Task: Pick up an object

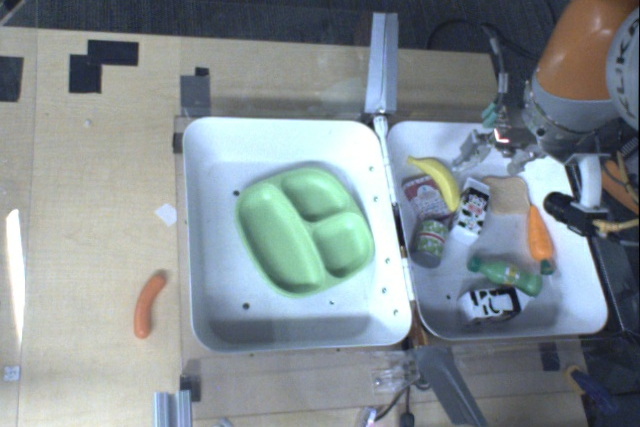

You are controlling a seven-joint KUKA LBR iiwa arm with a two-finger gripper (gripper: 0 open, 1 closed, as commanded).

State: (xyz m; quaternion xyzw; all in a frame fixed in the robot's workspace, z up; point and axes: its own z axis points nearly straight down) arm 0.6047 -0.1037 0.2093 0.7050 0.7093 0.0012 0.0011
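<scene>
The pickable things lie crowded in the right bin (592, 313), and the banana (436, 177) serves as their landmark: yellow, curved, lying flat near the bin's upper left corner. Just below it, touching or nearly so, a can (421, 196) with a reddish label lies on its side, and below that stands a green-labelled can (431, 240). Just right of the banana lies a small white carton (473, 208) with dark print. Further right rests a tan, bread-like block (508, 194), and beside it an orange carrot (539, 235), lengthwise. Well below the banana lies a green bottle (507, 274), and below that a black-and-white object (491, 304).
</scene>
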